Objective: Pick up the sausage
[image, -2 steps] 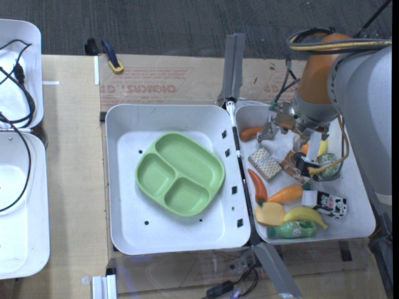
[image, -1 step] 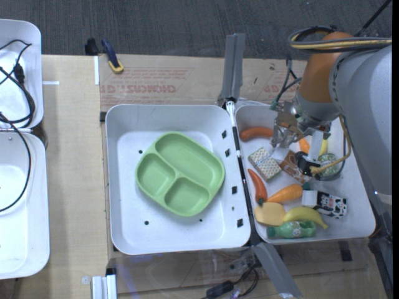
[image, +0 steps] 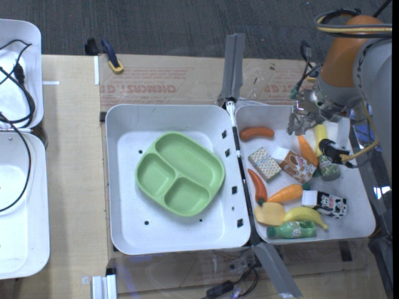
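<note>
The sausage (image: 257,132) is a short reddish-orange link lying flat near the back left corner of the right bin (image: 365,220). My gripper (image: 298,122) hangs at the back of that bin, a little to the right of the sausage and apart from it. Nothing shows between its fingers.
The right bin also holds a chili pepper (image: 257,185), a carrot (image: 285,194), a banana (image: 304,215), a green bottle (image: 292,230), a patterned box (image: 265,163) and other toy food. The left bin (image: 121,185) holds a green divided plate (image: 180,174).
</note>
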`<action>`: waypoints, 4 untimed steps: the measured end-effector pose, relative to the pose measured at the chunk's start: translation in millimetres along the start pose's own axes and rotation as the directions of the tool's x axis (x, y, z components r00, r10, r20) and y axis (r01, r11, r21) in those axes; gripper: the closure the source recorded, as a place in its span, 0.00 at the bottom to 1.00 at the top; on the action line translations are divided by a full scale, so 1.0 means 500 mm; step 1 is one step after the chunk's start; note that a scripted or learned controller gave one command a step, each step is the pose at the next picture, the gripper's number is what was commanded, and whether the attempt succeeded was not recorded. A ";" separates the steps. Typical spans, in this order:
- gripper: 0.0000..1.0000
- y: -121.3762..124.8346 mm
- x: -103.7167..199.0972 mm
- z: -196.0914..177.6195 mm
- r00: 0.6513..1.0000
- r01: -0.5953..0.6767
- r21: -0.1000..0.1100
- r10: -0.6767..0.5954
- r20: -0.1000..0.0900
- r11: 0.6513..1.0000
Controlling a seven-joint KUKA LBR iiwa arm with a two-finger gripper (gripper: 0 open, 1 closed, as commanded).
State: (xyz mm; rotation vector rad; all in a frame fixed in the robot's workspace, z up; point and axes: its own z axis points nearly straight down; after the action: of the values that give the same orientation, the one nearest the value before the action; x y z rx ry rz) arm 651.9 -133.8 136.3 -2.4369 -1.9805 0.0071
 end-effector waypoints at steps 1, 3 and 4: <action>0.00 0.000 0.001 0.000 1.000 0.001 0.000 -0.001 0.000 1.000; 0.00 0.002 0.057 0.095 0.926 0.378 -0.002 -0.378 -0.001 0.926; 1.00 0.002 0.053 0.084 0.927 0.375 0.002 -0.375 -0.001 0.927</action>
State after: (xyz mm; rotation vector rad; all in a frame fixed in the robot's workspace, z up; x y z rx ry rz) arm 658.2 -108.0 94.3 -2.0116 -2.4070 0.0075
